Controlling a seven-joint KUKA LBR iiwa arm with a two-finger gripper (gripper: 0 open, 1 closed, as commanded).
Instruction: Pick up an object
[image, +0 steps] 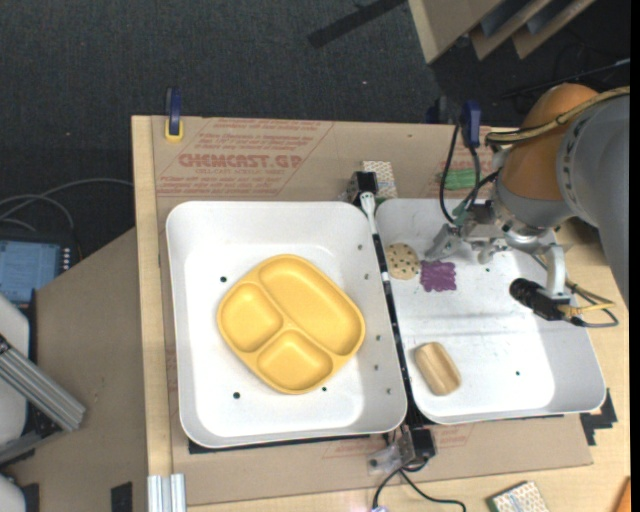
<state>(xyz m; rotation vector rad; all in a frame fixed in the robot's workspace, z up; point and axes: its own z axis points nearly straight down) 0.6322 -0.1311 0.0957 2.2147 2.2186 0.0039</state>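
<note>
**While Positioned Over the Right Bin: Station Status**

As I reach in from the right of the camera view, items are listed from far left toward my gripper (470, 235).

1. Left bin (185, 300). It lies well to the left of my gripper, on the bench (250, 160). It holds one yellow divided plate (290, 322) with three compartments, lying flat and turned at an angle near the bin's middle. The plate is well apart from me.

2. Right bin (500, 340). It sits side by side with the left bin, and my gripper hangs over its upper part.

3. Cookie (402, 261). This round, tan, speckled object lies left of my gripper and slightly below it, close to the bin's left wall.

4. Purple object (438, 275). This small, irregular piece lies just beside the cookie, on the cookie's right. It is near my gripper, just below and to its left. Whether it touches me cannot be determined.

5. Bread roll (436, 367). This tan, oblong object lies well below my gripper, in the lower left part of the right bin, apart from the other two objects.

6. Gripper state. Released or clenched: cannot be told from this view. No object is seen held.

7. Arm (590, 150). The grey body and orange band (545, 140) extend up and right from my gripper.
</note>
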